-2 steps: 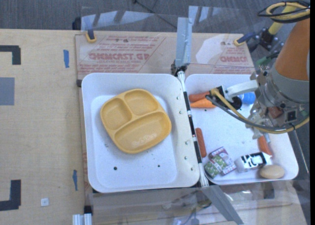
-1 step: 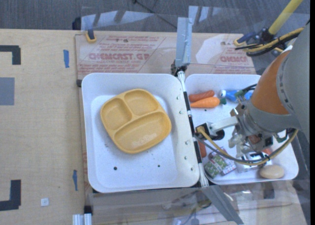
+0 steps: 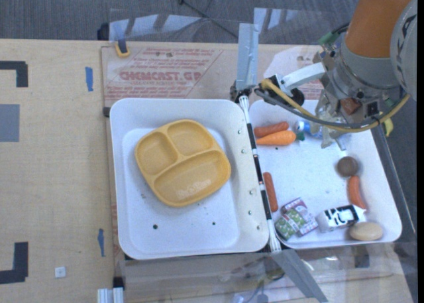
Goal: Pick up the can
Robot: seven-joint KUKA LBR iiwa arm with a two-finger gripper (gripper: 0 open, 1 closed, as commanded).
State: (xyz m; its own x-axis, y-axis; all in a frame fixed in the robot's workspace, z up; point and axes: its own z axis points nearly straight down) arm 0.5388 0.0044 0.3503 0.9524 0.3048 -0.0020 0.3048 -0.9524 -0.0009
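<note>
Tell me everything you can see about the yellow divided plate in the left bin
The yellow divided plate lies flat, right side up, in the left bin, toward its upper middle and turned at a slant. It looks like matte moulded plastic, rounded at the corners, with raised ridges splitting it into three compartments: two small ones toward the far side and one long one toward the near side, which bears faint embossed lettering too small to read. All three hold nothing. Only the bin floor touches it.
</note>
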